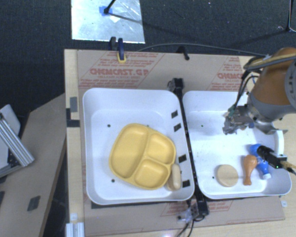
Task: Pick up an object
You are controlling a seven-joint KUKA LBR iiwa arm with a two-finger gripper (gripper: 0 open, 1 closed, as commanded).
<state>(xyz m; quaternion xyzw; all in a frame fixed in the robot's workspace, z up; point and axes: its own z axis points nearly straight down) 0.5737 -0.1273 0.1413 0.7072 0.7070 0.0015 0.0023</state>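
**Operator:** Where is my pincer, and how is it set?

**Describer:** Your pincer [231, 124] hangs over the far part of the right bin [207, 142]. It is carried by the grey arm [274, 85], which reaches in from the right. It is too small and dark for me to tell whether it is wide, narrow or holding anything.

**Operator:** What could I pick up?

**Describer:** Three loose things lie in that same bin, all nearer the front edge than your pincer and apart from it. A round tan disc [227, 175] lies almost straight in front of the pincer. Just to the right of the disc is a brown wooden piece [249, 168] with a knobbed top. A blue thing [255, 150] lies just beside that, further right.

**Operator:** And the other bin?

**Operator's describer:** The left bin [96, 102] is well to your pincer's left. It holds a yellow divided tray [140, 157]. A small beige lump [175, 177] touches the tray's front right corner.
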